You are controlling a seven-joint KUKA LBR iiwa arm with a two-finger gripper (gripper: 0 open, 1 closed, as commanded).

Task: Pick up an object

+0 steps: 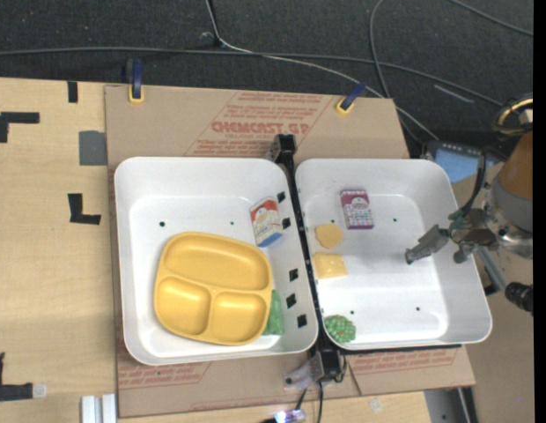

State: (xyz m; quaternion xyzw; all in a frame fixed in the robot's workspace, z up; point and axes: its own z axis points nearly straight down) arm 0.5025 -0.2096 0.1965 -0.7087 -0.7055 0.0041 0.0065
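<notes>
Pale wood desk (44, 263) w/ black tape marks (79, 208); brown cardboard sheet (255, 122) clamped on top, red print. Dark carpet floor (343, 16) behind, black cables (220, 38) trailing across. Even light.

divided tray (213, 287) in left bin (136, 183); small carton (356, 209) in right bin (431, 179).

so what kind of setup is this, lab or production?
Looks like a lab grasping rig, not production: two white bins on a clamped cardboard sheet, toy items such as a yellow divided tray, loose cables, tape marks on the bench.
</notes>
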